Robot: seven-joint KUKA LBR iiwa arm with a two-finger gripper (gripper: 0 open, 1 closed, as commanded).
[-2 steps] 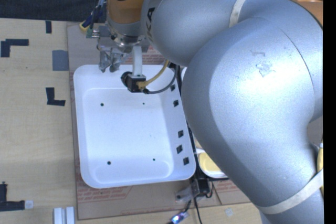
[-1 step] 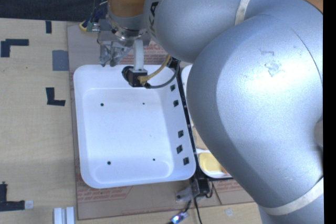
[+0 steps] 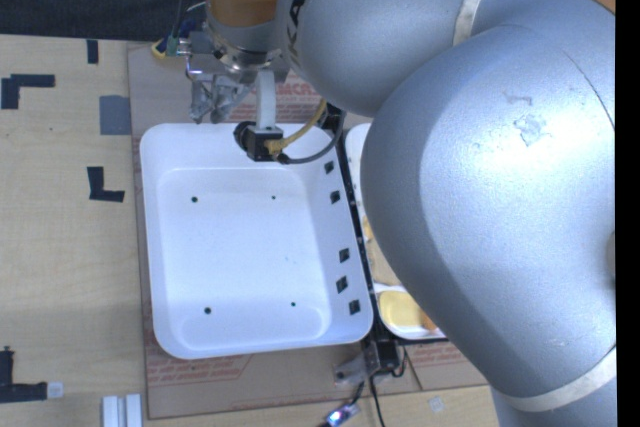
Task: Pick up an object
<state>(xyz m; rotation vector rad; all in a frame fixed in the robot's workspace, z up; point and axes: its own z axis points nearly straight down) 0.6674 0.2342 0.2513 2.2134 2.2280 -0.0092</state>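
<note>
Smooth grey arm (image 3: 480, 155), metal pincer (image 3: 213, 105) at glossy white bin (image 3: 240, 245) far rim, fingers unclear, pale wood-grain surface (image 3: 60, 265), yellow object (image 3: 400, 312).

The scene is lit evenly and fairly brightly from above. The floor of the left white bin (image 3: 240, 255) is nearly washed out, and soft grey shading is seen along its inner walls. Broad, dull highlights are spread over the grey arm (image 3: 500, 175) to the right of that bin. The arm's nearest surfaces are rendered slightly soft. Above the bin, the background is left dark.
</note>
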